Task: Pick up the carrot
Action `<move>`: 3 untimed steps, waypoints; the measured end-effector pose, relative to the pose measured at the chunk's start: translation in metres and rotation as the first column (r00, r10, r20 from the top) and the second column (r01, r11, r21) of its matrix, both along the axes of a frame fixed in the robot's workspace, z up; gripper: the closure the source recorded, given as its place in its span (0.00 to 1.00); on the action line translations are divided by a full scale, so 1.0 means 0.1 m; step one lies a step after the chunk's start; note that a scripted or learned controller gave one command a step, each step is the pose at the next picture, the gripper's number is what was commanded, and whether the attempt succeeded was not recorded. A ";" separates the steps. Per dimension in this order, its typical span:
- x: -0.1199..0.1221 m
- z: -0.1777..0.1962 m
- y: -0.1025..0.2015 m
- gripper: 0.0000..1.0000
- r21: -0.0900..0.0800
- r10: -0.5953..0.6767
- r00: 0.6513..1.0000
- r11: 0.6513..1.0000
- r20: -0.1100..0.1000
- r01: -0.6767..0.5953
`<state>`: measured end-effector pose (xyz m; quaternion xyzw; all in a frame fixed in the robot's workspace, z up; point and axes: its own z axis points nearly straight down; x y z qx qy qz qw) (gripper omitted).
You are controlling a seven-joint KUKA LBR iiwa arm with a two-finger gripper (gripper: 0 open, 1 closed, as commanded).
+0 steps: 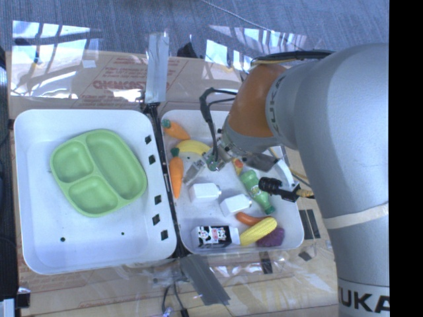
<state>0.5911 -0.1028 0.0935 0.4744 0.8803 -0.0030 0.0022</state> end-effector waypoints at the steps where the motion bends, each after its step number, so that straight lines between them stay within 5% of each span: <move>1: 0.56 -0.01 -0.04 0.00 0.002 -0.050 0.998 0.999 -0.044 0.050; 2: 0.57 -0.04 -0.11 0.00 -0.010 -0.233 0.972 0.972 -0.034 0.233; 3: 0.65 -0.02 -0.02 0.00 0.004 -0.585 0.811 0.811 -0.006 0.585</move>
